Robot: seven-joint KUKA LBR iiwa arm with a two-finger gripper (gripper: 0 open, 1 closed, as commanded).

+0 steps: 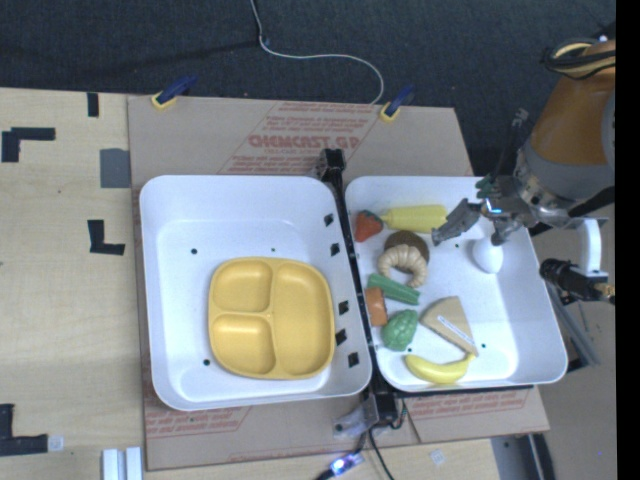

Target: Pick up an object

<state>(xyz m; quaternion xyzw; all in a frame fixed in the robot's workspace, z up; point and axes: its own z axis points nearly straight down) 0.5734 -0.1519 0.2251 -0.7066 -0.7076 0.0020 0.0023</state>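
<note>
My tool hangs open and empty over the right bin's far right corner. The corn cob lies just beside it along the far wall; likely light, stiff, slippery plastic, best pinched across its middle.

A brown cardboard sheet is lying on the wooden bench; dark carpet is stretching beyond.

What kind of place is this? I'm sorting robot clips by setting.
Most likely a robotics lab bench set up for picking trials. Two white bins sit on cardboard held by clamps, toy food such as a banana fills the right bin, and black tape marks dot the wooden top.
</note>
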